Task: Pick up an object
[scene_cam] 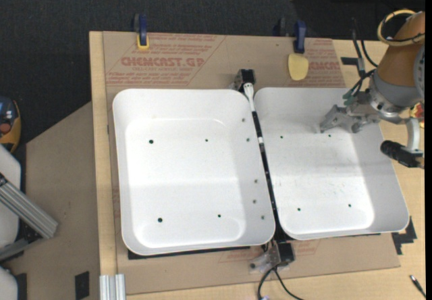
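Since the floors of both bins read as bare white with only a few small dark dots, the one candidate for the pick is a pale yellow piece [298, 67]. It lies on the bench [101, 157] just beyond the far rim of the right bin [324, 184], directly below a blue clamp [300, 34]. It is small and blurred; it may be a loose object or only a pad belonging to the clamp, and I cannot tell which. If loose, I judge it light and probably soft or rubbery, rounded at the near end and narrower toward the clamp. A pinch across its narrow width should suit, with little risk of crushing but some risk of it sliding on the cardboard sheet. The left bin [182, 170] sits touching the right one along a dark centre strip [260, 150]; both are shallow, smooth-walled and likely slippery. The arm [398, 69] reaches in from the right. Its jaws stand apart with nothing between them, hanging over the far right part of the right bin, near the yellow piece but not over it. A second blue clamp [141, 25] holds the sheet at the far left.
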